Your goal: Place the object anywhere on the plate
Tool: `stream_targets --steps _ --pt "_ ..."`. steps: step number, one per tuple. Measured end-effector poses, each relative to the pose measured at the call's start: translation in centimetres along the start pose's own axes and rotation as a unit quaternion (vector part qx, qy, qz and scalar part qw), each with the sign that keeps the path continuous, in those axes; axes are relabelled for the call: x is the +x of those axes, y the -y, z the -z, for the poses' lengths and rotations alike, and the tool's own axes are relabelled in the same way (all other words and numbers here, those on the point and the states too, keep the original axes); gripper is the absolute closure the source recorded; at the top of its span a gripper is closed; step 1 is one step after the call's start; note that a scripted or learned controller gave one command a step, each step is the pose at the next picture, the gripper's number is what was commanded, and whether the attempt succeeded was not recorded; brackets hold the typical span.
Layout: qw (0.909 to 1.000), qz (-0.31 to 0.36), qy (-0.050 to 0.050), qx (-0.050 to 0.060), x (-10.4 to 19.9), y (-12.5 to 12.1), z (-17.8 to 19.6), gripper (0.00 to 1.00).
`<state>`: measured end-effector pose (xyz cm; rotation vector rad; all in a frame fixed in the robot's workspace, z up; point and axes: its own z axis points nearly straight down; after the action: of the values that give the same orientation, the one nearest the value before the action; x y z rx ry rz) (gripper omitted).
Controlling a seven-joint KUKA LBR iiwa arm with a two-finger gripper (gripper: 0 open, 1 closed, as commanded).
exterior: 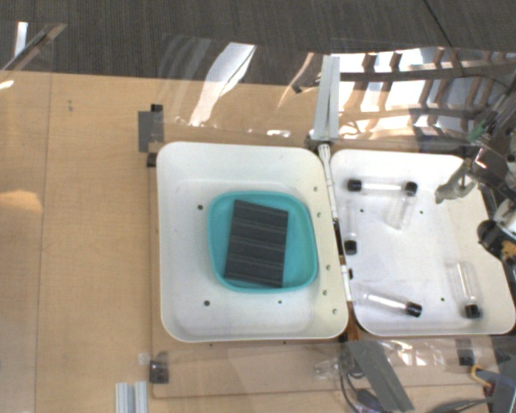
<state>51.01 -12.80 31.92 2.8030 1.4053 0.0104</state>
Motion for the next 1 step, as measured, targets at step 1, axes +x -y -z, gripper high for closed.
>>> stream_targets --steps 1 --pt "0.9869 -0.161 0.002 0.004 -1.53 1.84 -15.23 0.00"
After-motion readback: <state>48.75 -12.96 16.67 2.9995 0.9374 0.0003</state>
